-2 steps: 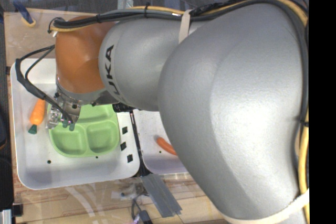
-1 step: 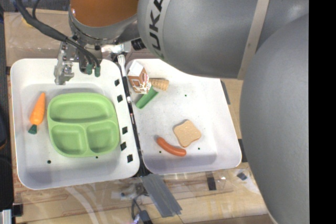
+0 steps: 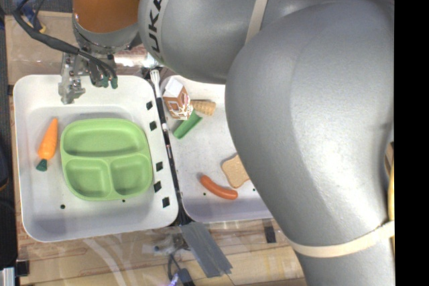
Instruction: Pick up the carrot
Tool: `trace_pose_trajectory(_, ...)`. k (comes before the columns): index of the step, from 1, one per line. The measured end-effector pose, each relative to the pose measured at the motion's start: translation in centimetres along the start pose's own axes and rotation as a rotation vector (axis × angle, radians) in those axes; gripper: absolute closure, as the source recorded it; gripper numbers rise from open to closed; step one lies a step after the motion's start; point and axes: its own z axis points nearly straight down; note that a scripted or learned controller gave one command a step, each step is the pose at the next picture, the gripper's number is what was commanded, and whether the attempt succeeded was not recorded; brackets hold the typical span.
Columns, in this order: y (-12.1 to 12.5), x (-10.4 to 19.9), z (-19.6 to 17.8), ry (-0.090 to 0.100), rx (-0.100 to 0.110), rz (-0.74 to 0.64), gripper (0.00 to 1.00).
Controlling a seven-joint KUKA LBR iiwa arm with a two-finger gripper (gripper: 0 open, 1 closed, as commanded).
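Two shallow white bins of smooth, moulded plastic with rounded corners are seen side by side on a pale wooden bench (image 3: 100, 254). In the left bin (image 3: 30, 211), a light green tray (image 3: 106, 159) is set near the middle; it is a rounded rectangle with a matte surface, divided into one long compartment above and two smaller ones below.

The carrot (image 3: 46, 143) is found in the left part of the left bin, just beside the tray's left edge and apart from it. It is a short, tapered orange piece with a smooth, toy-like surface, lying nearly upright in the frame, its narrow tip toward the top and a small dark green stub at its lower end.

The hand (image 3: 79, 84) is seen in the upper left of the frame, over the upper rim of the left bin, well above the carrot. It is made of bare metal with dark cables around it, under the orange band of the arm. Nothing is seen between its fingers; whether they are wide or narrow cannot be told.

In the right bin (image 3: 201, 211), a small white and brown carton (image 3: 176, 101), a green stick (image 3: 187, 125), a pale cone-like piece (image 3: 204, 107), a glossy orange-red sausage (image 3: 218, 187) and a tan, bread-like slice (image 3: 235, 172) are scattered. The large grey, smoothly rounded arm (image 3: 308, 110) covers the right of the frame.
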Motion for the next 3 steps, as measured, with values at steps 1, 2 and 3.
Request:
trace_pose_trajectory(1,0.2,-0.2,-1.6,-0.012,-0.002,-0.006,1.00)
trace_pose_trajectory(2,0.0,-0.9,6.3,-0.004,-0.001,-0.583,1.00)
trace_pose_trajectory(3,0.2,-1.0,4.9,-0.012,0.000,-0.585,1.00)
